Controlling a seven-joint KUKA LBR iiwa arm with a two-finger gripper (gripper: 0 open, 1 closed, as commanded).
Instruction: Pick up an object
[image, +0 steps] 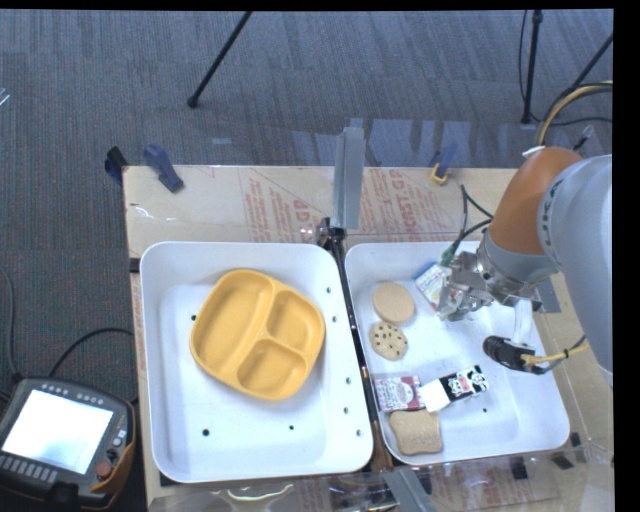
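White plastic bins are sitting side by side on the bench in the camera view, and the left bin is holding a yellow divided plate that is lying flat near its middle. The right bin is carrying the small things: a plain round cookie, a chocolate-chip cookie just below it, a small milk carton lying on its side and touching a black-and-white box, a slice of bread near the front wall, and a small packet at the back. The gripper is hanging over the back of the right bin, just beside the packet and near the plain cookie; whether it is spread or closed I cannot tell, and nothing is visibly held in it. The packet, being nearest, is probably the thing to take; it is looking light and thin, likely to slip or crumple, so a pinch across its narrow width seems best. The cookies are looking stiff and flat, hard to get under. Room is lying open in the middle of the right bin, while the back wall and a dark cable trailing by the wrist are crowding the far right.
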